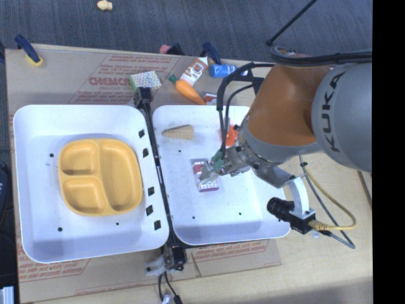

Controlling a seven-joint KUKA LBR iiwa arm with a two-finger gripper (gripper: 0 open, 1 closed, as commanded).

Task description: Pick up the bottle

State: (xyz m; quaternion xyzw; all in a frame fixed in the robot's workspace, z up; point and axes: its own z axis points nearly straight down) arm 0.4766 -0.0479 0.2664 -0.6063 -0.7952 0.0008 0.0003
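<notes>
White bins sit side by side on brown cardboard; left bin (25, 170) has a yellow divided plate (100, 175). Arm (304, 116) hangs over the right bin (190, 230), blocking its right half, w/ the gripper (221, 163) low by a small pinkish packet (206, 176) mid-bin. Can't tell gripper state. Tan wedge (178, 132) lies nr the back wall. Bottle (193, 71) lies outside the bins, on cardboard behind the right one, beside a carrot (188, 92) & a blue thing (221, 70).
</notes>
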